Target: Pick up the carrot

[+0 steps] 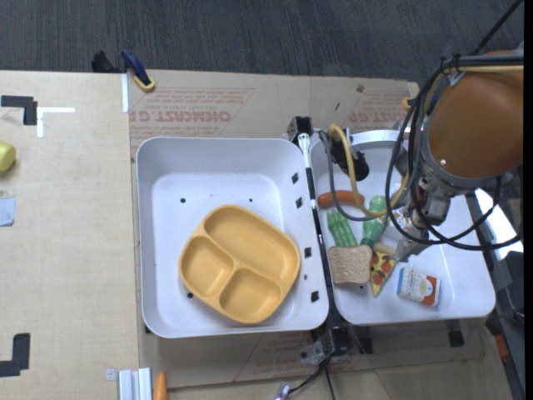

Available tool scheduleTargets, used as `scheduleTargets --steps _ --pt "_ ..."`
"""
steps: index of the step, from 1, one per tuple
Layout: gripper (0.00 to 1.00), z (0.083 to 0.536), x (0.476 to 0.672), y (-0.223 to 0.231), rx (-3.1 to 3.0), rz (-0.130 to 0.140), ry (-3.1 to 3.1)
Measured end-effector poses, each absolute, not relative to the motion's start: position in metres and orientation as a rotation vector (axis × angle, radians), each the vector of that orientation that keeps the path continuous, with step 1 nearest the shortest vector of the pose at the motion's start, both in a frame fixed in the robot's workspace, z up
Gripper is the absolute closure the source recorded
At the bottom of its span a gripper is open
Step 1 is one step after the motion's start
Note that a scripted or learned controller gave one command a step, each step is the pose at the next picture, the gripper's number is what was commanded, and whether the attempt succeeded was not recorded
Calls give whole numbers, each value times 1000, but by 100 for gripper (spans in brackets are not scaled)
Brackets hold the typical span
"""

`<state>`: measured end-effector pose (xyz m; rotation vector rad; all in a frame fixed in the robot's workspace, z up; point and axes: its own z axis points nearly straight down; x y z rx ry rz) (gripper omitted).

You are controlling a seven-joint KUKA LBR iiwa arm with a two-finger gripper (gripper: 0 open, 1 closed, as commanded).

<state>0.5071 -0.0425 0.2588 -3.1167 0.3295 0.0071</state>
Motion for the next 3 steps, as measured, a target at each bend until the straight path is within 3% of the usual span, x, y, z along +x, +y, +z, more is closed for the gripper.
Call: scheduleTargets --steps 1,2,3 --pt "0 255 524 -119 -3100 1 462" --pt "0 363 497 -103 -3113 -12 320" --pt "0 419 503 -153 -3108 -23 330"
